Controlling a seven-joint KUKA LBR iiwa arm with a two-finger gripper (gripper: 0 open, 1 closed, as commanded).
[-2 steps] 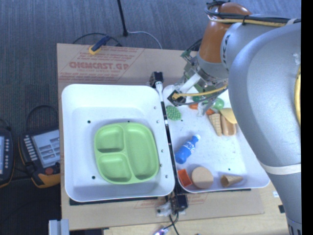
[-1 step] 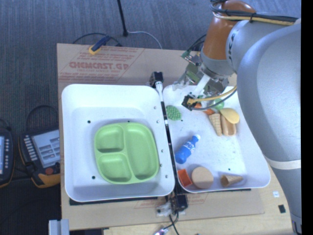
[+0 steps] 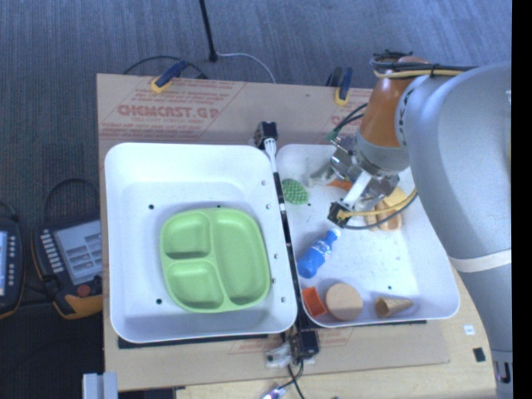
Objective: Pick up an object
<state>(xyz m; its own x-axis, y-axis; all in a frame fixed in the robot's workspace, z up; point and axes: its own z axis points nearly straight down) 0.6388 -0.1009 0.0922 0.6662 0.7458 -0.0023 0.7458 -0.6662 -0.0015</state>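
Camera view shows the hand (image 3: 342,166) low over the far part of the right bin (image 3: 382,260), with the grey arm reaching in from the right. We cannot tell whether the hand is apart or together, because the wrist hides its tips, and we see nothing clamped in it.

We judge the likeliest target to be the blue bottle (image 3: 317,253). It lies on the bin floor nearer the camera than the hand and slightly toward the left bin (image 3: 133,189), clearly apart from the hand. Its long axis runs on a diagonal: the pale cap end points up toward the hand and the fat end points toward the divider between the bins. A grasp would probably need to close across that diagonal, not along it.

A small green disc (image 3: 293,191) sits closer, just beside the hand on its left and near the divider. A yellow piece (image 3: 401,199), perhaps a toy banana, lies partly under the wrist. A tan round block (image 3: 342,300) and a cone (image 3: 394,307) rest along the near wall. The left bin carries a green divided plate (image 3: 214,258), well apart from the hand.
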